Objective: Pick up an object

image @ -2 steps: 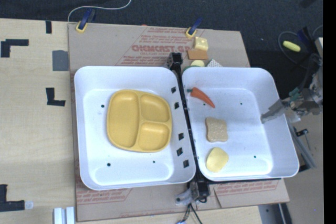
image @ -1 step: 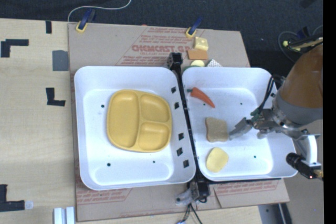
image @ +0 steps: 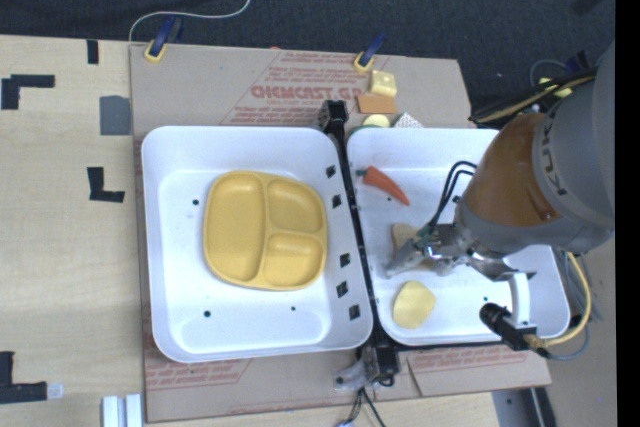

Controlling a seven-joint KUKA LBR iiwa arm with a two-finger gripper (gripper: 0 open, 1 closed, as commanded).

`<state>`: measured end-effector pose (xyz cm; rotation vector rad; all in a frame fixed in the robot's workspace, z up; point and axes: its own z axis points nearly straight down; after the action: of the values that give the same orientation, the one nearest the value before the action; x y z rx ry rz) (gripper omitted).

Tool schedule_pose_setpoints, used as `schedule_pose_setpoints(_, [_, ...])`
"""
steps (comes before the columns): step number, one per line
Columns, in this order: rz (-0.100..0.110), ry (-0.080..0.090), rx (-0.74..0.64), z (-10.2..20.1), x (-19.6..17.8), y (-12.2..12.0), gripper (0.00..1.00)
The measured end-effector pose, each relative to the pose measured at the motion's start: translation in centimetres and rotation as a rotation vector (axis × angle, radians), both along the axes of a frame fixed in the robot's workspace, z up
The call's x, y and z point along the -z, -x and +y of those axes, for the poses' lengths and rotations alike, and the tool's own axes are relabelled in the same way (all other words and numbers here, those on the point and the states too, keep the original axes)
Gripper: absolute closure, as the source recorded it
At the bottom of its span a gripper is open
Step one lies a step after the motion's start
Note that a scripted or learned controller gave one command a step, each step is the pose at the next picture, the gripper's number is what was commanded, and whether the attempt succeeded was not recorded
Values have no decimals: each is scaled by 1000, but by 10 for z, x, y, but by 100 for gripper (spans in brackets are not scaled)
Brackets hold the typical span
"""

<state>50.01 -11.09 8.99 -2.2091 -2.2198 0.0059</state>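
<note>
Judging by its look, I take the pale yellow piece near the gripper for light and smooth, best pinched across its middle.

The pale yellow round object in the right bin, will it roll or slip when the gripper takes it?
The pale yellow object looks rounded and smooth, so it may roll if nudged and could slip from two fingers. It lies free of the bin wall, so a push probably shifts it.
</note>
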Motion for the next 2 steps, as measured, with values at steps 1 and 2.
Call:
schedule_pose_setpoints(1, [-10, 4, 3, -24, 5, -48, 0])
schedule_pose_setpoints(2, [-12, 6, 2, 2, 4, -82, 0])
